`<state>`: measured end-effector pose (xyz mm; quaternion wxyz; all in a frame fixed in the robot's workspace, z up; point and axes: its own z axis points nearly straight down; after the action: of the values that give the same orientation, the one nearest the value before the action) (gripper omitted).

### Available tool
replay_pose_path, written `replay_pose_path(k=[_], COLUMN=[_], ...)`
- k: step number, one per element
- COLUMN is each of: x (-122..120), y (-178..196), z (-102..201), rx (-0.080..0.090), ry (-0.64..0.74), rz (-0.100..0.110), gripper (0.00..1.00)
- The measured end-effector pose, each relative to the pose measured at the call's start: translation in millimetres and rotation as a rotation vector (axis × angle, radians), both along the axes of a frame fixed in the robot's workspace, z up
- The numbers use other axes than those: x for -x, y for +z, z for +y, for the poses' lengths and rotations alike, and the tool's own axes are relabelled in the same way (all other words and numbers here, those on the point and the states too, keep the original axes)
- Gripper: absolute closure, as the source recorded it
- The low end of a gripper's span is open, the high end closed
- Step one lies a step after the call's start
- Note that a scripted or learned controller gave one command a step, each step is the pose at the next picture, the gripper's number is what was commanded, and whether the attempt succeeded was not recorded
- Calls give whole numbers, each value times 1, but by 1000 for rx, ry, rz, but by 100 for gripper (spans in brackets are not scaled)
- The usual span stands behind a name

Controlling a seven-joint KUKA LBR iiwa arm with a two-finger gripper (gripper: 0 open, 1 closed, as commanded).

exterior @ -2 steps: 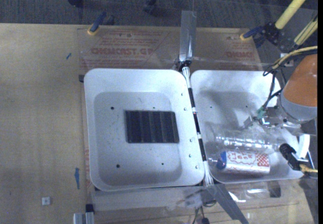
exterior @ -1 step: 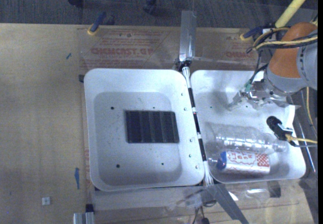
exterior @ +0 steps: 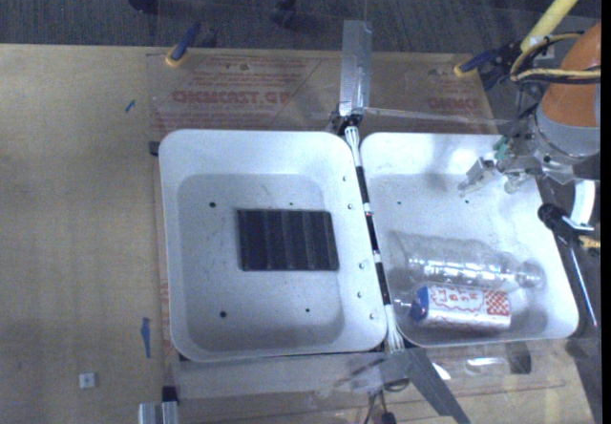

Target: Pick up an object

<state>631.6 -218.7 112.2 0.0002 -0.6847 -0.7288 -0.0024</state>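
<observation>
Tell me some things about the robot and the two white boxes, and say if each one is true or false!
1. The dark ridged block lies in the left bin. True.
2. The clear plastic bottle is in the left bin. False: it lies in the right bin.
3. The can with the red and white label lies beside the clear bottle, nearer the front wall of the bin. True.
4. The gripper is holding the can. False: it is toward the back of the right bin, apart from the can and bottle.
5. The arm has an orange band. True.
</observation>
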Motion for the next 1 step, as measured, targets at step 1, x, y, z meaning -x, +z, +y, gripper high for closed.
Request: replay_pose_path(k=[1], x=[77], y=[70], z=[-4], rx=[4], ry=[4], rz=[3], gripper=[0])
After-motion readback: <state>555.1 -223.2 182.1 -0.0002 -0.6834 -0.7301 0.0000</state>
